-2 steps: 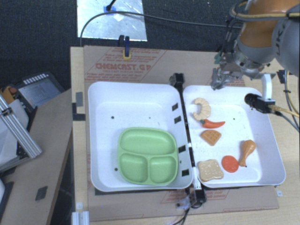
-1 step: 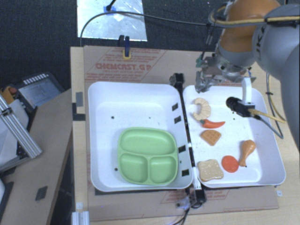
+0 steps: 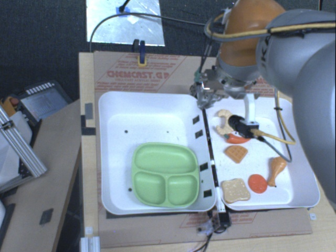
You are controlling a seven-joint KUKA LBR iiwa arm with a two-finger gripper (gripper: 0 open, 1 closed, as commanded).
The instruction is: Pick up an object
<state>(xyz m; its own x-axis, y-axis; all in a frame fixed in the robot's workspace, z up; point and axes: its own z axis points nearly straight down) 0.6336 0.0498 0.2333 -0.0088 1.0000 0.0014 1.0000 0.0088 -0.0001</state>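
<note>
Cardboard point(image 3: 157, 72) lines the bench under two shallow white bins. The left-hand bin point(image 3: 147, 117) holds a green divided plate point(image 3: 165, 172). The right-hand bin point(image 3: 291, 190) holds the toy food you could pick: a waffle point(image 3: 236, 153), a bread slice point(image 3: 235, 190), a red disc point(image 3: 257, 183), a drumstick point(image 3: 276, 168), a red pepper point(image 3: 239, 139) and a pale piece point(image 3: 224, 115). Your gripper point(image 3: 203, 94) hangs over the far end of the wall between the bins, nearest the pale piece. You cannot tell whether it is spread or closed.

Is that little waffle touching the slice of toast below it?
Apart. The camera view shows a strip of bare white bin floor between the waffle and the toast.
</note>
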